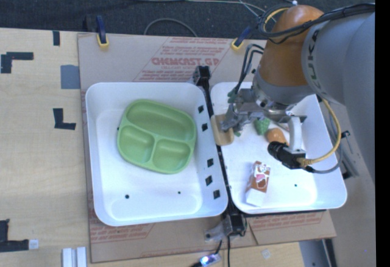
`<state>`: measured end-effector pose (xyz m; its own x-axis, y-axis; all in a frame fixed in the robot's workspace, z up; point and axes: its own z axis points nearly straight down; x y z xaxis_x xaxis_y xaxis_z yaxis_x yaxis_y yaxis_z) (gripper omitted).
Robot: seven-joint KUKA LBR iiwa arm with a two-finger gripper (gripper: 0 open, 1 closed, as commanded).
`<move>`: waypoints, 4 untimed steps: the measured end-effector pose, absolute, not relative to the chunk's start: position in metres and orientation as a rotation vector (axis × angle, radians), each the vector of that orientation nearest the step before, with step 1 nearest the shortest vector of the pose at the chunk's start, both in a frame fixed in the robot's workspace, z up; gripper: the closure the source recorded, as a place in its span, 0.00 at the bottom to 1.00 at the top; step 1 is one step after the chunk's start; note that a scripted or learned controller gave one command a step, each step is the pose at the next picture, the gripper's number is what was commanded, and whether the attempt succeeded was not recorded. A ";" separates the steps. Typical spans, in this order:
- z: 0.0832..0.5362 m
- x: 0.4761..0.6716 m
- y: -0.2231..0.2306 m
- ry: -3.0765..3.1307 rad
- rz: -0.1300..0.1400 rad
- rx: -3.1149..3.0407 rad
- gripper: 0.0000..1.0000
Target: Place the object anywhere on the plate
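Observation:
A light green plate [157, 136] with three compartments lies in the left bin [109, 199]. My gripper [235, 122] hangs low over the left edge of the right bin [317, 189], just beside the divider between the bins. A tan, block-like object [221, 135] sits directly under and to the left of the gripper; whether it is gripped cannot be made out. A small green and orange item [272, 131] lies just to the right of the gripper, partly hidden by the wrist.
A small white and red carton [260, 178] lies toward the front of the right bin. Black clips [212, 162] line the divider between the bins. The arm's orange band [291, 46] and cables cover the back of the right bin.

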<state>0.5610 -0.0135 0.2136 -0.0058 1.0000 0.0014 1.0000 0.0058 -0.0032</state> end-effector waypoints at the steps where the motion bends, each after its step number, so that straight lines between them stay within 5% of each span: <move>1: 0.208 0.553 0.041 -2.226 0.002 -2.212 1.00; 3: 0.223 0.565 0.163 -2.229 -0.001 -2.211 1.00; 4: 0.227 0.551 0.215 -2.228 0.002 -2.211 1.00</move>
<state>0.5511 0.2152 0.2274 -0.0078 1.0000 0.0013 1.0000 0.0078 -0.0031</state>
